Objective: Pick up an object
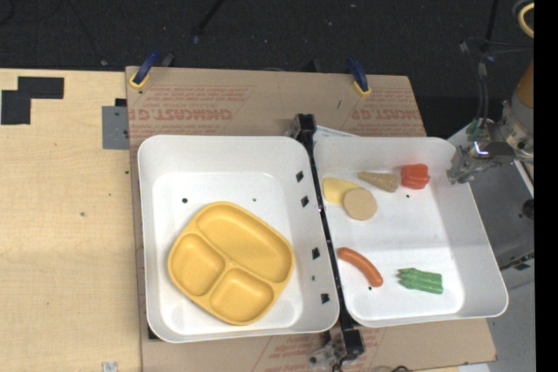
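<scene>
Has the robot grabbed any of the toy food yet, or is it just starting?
Just starting, it looks like. The gripper sits at the right bin's right edge with nothing visibly in it. The red pepper, sausage, green veggie and tan round piece all lie on the bin floor. Reaching in, gripping and lifting one are all left.

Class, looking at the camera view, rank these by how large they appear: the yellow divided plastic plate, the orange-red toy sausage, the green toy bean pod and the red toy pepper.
1. Yellow divided plastic plate, by far the largest.
2. Orange-red toy sausage.
3. Green toy bean pod, close to the sausage, so that order is unsure.
4. Red toy pepper.
</scene>
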`<state>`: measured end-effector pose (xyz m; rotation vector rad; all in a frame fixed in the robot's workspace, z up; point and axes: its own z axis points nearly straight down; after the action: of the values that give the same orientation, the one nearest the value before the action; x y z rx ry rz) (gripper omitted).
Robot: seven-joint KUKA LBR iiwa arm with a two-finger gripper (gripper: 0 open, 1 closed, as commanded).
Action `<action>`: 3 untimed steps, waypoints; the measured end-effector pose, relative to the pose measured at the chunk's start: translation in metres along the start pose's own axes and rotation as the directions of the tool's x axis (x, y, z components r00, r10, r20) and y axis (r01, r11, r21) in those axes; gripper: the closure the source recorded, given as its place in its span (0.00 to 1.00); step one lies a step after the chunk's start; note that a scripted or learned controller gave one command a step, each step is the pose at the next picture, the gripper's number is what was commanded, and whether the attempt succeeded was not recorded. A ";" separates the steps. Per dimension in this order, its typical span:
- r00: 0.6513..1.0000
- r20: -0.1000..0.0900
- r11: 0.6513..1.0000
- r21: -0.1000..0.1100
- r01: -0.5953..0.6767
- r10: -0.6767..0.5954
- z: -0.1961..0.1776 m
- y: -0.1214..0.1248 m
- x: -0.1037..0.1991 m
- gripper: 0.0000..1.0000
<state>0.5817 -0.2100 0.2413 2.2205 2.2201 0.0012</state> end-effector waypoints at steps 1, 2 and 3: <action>1.000 -0.001 1.000 0.003 0.003 -0.003 0.006 -0.014 0.043 1.00; 1.000 -0.001 1.000 0.003 0.003 -0.003 0.015 -0.024 0.087 1.00; 1.000 -0.001 1.000 0.002 0.003 -0.003 0.005 -0.035 0.139 1.00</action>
<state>0.5471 -0.0710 0.2359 2.2184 2.2249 0.0003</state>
